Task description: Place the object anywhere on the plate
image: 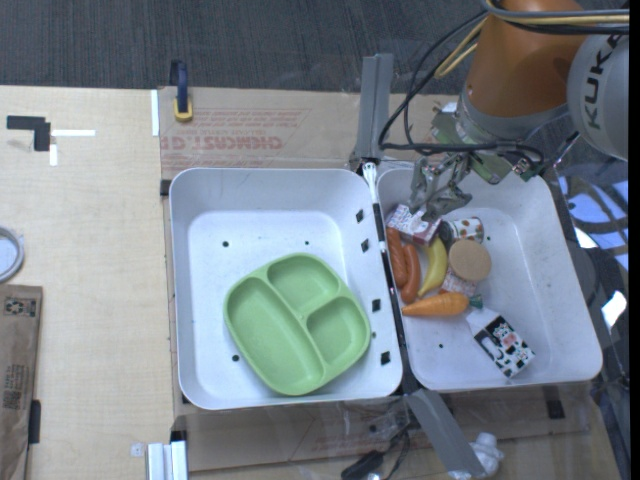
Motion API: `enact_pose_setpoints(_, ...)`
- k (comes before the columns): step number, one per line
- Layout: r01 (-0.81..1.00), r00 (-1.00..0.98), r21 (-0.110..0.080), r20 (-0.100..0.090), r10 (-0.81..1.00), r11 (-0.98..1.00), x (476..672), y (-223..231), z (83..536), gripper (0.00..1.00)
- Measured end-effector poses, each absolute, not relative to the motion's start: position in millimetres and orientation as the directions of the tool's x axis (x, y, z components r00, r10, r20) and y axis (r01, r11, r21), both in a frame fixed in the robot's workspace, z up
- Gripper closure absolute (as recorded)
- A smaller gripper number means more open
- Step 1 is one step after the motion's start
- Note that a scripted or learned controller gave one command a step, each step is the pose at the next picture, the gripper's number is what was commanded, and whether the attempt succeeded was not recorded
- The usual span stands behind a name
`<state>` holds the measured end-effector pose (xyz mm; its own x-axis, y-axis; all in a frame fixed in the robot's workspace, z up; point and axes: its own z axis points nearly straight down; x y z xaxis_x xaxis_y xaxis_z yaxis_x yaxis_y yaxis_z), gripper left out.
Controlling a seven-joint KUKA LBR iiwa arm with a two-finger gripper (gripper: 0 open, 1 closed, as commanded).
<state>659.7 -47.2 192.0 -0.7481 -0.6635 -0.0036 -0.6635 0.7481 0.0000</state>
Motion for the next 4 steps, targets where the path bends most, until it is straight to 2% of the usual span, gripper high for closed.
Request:
enact_pose_setpoints(1,-0.843,-0.537,-0.001,-0.004,-0.843,0.537,622.8,-53.6,222.5,1.0)
enact_pose_setpoints(2,-0.956,-0.292,-0.003,-0.005,-0.956,0.292,634.7,-30.9,243.7,1.0)
enact_pose_setpoints(3,-0.987,-0.162,-0.001,-0.004,-0.987,0.162,637.1,-34.3,225.4,1.0)
enact_pose_setpoints(4,-0.998,0.064,-0.004,-0.004,-0.998,-0.064,652.4,-33.4,228.9,1.0)
